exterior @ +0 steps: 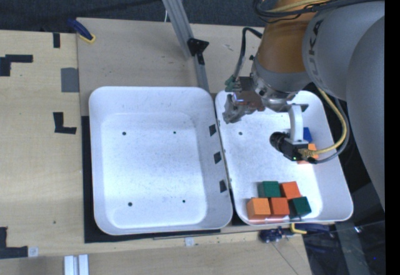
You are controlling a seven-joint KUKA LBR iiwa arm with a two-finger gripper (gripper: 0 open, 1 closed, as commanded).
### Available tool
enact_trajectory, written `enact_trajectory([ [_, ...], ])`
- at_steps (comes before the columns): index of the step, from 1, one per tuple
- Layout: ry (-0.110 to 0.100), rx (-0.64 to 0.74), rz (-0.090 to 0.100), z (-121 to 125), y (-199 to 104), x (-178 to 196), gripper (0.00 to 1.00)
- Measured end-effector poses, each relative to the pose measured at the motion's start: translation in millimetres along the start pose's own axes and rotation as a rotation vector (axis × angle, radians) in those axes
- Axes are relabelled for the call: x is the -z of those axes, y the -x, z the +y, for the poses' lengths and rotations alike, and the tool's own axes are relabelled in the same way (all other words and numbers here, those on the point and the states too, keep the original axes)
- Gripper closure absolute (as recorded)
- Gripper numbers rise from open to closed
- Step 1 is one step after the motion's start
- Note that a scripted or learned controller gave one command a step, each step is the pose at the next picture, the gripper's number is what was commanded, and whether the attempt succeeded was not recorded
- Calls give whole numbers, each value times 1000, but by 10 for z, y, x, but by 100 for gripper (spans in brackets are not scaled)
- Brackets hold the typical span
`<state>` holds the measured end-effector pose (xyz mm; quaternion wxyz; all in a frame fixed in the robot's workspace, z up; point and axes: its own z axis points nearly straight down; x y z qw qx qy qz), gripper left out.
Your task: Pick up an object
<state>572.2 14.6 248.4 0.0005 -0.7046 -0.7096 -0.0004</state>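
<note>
The grey arm [325,36] fills the upper right of the frame, above the wooden worktop [37,155]. The left bin [153,158] sits centre-left, the right bin [331,199] beside it. The hand [234,107] hangs over the right bin's upper left corner; whether it is apart or together cannot be told. Orange and green blocks [278,199] cluster touching at the right bin's lower edge.

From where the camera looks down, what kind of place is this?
Most likely a robotics lab or test bench: a grey and orange robot arm reaches over two white bins, one holding small orange and green blocks, on a wooden bench marked with black tape.
</note>
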Motion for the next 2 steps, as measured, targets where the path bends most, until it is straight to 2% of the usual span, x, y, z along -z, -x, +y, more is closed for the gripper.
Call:
enact_trajectory([
  [1, 0, -1, 0, 314, -417, -9, 100],
  [2, -1, -2, -1, 443, -836, -107, 100],
])
